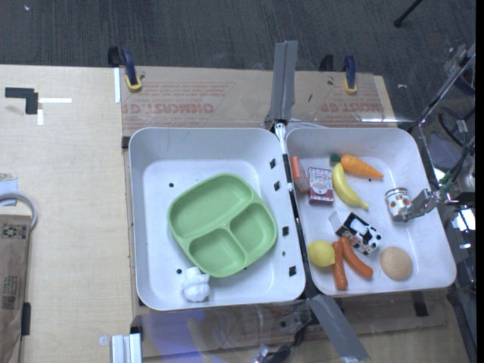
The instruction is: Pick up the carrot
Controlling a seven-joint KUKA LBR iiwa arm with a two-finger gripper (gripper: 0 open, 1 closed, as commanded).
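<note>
The wooden surface point(60, 203) carries two white bins. The left bin point(151, 203) holds a green divided plate point(221, 224), with a small white object point(196, 285) near its front edge. The right bin point(408, 157) holds the carrot point(361, 166) near its back wall, just beside a banana point(348, 187) and a small red carton point(321, 185). The gripper point(412, 206) sits low at the bin's right side, touching a small cup point(397, 200); whether it is spread or pinching, I cannot tell.
</note>
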